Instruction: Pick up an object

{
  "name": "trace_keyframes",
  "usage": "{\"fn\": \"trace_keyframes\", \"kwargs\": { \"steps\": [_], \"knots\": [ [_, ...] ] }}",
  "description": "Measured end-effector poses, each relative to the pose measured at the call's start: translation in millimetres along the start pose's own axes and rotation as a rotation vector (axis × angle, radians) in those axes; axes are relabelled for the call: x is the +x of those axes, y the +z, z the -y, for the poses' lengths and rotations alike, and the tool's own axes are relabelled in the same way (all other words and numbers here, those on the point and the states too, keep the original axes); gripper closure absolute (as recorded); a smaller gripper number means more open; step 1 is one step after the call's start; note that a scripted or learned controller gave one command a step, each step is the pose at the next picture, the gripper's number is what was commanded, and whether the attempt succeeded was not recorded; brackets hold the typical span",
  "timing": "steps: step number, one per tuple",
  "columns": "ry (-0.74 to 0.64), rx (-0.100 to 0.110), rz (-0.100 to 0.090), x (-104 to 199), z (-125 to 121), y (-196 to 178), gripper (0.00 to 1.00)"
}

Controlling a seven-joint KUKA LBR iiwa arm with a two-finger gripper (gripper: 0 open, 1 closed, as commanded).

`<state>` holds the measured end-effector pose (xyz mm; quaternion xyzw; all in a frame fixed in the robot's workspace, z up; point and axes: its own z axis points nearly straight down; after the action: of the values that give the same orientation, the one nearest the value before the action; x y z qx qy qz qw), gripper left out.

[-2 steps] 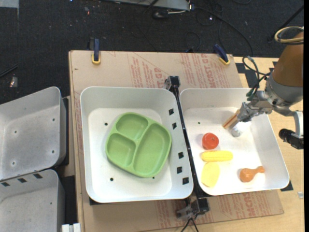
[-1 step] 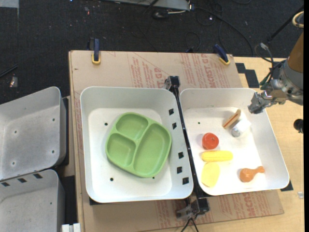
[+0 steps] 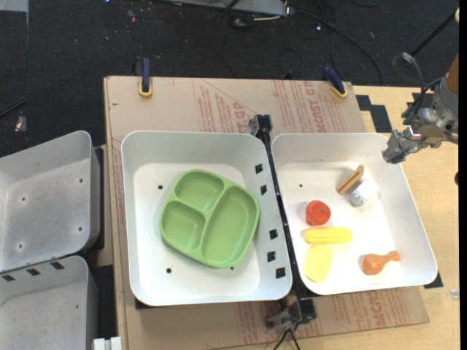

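- Left bin (image 3: 139, 217) holds a green divided plate (image 3: 210, 217).
- Right bin (image 3: 416, 224) holds the candidates: a yellow corn cob (image 3: 327, 235), a red tomato (image 3: 317, 212) and others, all untouched.
- Gripper (image 3: 398, 150) hangs over the right bin's far corner, seemingly empty; its jaw state I cannot tell. Nothing picked yet.

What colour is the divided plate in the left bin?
Light green, plain; the divided plate shows clearly in the camera view.

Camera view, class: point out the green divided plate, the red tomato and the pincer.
green divided plate (image 3: 210, 217): camera view, on the ridge between its compartments.
red tomato (image 3: 317, 213): camera view, middle of its top.
pincer (image 3: 398, 152): camera view, at its tip, above the right bin's far corner.
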<state>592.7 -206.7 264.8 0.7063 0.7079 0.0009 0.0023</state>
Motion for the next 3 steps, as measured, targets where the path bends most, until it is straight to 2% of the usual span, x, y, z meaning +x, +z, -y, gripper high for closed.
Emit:
{"fn": "trace_keyframes", "kwargs": {
  "steps": [1,3],
  "knots": [
    [-0.004,0.006,-0.003,50.1,1.0,12.3,1.00],
    [-0.003,0.007,-0.003,141.0,24.9,29.6,1.00]
  ]
}}
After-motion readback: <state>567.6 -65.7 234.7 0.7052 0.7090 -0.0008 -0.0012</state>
